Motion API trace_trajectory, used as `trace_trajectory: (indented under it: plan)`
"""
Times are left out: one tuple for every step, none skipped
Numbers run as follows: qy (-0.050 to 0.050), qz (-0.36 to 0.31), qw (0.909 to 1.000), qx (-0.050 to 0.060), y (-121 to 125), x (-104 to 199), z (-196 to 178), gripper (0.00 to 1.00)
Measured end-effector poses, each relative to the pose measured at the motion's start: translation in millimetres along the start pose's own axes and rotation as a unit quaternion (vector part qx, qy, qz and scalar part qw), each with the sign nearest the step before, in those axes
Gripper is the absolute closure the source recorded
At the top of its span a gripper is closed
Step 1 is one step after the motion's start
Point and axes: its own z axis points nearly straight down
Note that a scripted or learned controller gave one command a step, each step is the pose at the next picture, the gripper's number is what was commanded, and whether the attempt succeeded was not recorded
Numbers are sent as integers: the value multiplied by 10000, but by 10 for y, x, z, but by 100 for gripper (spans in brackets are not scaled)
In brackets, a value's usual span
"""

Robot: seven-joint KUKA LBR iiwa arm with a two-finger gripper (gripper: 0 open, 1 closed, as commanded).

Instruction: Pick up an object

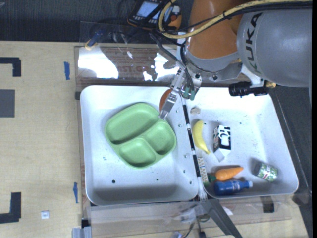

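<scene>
arm over the back of the bins

the gripper [168, 104] hangs at the back edge of the left bin [94, 182], just above the far corner of a green divided plate [140, 134]. its fingers are a thin blur from here, so i cannot tell how far apart they stand or whether anything sits between them. the plate lies tilted across the middle of the left bin.

in the right bin [282, 133] lie the loose things: a banana [200, 136] near the divider, a black and white packet [222, 139] just beside it, a carrot [228, 173] above a blue bottle [232, 186] (the two touching), and a small green can [266, 172] well apart at the front right corner.
</scene>
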Motion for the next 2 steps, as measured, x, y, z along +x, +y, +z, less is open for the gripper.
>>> trace_trajectory:
  plan:
    - [23,1209,9927,20,599,425,222,100]
    - [24,1222,9925,20,919,674,782,100]
